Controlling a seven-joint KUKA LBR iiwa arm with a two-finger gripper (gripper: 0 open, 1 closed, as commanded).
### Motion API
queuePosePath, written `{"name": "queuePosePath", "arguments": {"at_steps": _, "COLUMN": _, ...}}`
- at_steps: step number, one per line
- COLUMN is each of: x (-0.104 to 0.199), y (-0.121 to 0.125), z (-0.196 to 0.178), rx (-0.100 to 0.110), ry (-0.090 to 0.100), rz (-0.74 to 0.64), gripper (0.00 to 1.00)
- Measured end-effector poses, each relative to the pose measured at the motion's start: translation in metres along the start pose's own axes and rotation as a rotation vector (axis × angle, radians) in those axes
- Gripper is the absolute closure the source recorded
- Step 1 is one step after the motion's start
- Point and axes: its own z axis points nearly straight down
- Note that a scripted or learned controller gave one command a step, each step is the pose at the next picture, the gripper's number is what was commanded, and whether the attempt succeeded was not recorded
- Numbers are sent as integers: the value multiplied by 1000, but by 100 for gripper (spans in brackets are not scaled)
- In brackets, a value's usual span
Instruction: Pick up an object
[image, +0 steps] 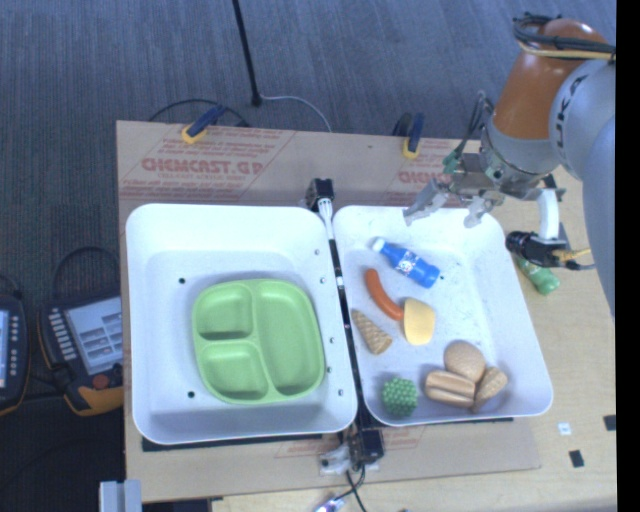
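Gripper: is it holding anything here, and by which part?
Nothing. The gripper hangs open above the right bin's far edge, fingers spread with nothing between them.

Two shallow white bins sit side by side on the cardboard-covered surface (200, 160), the left bin (150, 300) holding a green divided plastic tray (258, 340), the right bin (520, 330) holding a blue bottle (408, 263) behind an orange sausage (381, 293), with a green broccoli piece (400, 396) nearest.
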Motion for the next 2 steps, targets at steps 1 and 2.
{"name": "queuePosePath", "arguments": {"at_steps": 1, "x": 31, "y": -38, "z": 112, "rx": -1, "ry": 0, "rz": 173, "gripper": 0}}
{"name": "queuePosePath", "arguments": {"at_steps": 2, "x": 31, "y": -39, "z": 104, "rx": 2, "ry": 1, "rz": 173, "gripper": 100}}
